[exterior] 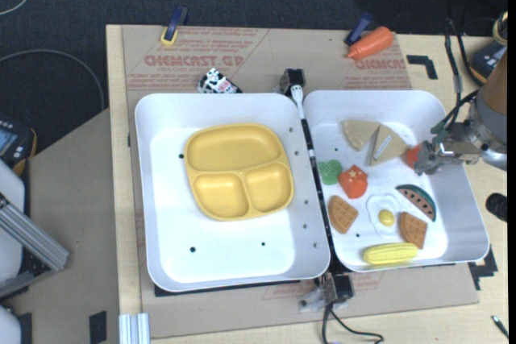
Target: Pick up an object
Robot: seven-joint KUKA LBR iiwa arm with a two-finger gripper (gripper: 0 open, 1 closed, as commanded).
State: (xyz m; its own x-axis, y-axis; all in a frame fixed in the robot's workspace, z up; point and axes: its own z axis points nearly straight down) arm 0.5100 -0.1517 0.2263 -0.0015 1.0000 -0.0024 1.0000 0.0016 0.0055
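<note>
Near edge of the worktop: black cable and connector sticking out between the two bins. Left shallow white bin holds one thing, a yellow plastic three-compartment plate, sitting roughly mid-bin, nearer the far wall.

Right shallow white bin holds the toy food. Nearest, along its front wall: yellow plastic corn cob, lying flat. Just beyond it, brown waffle-textured piece toward the right side, fried egg toy with yellow yolk in the middle, second brown waffle piece toward the left wall. Watermelon slice toy with green rind just beside the egg, on its right. Further back: red pepper-like toy, green leafy toy touching the left wall area, next to the red one. Far part of the bin: tan bread-like wedge pieces, two or so overlapping.

Grey arm with jaws comes in over the right wall of the right bin, tip low beside a small red object; too small and blurred to tell how far apart the jaws are or whether they grip anything.

Far edge of the worktop: orange carrot-shaped toy near the far right corner, blue-and-yellow clamp toward the far left corner, small black-and-white patterned item just behind the left bin, black clip between the bins' far corners.
</note>
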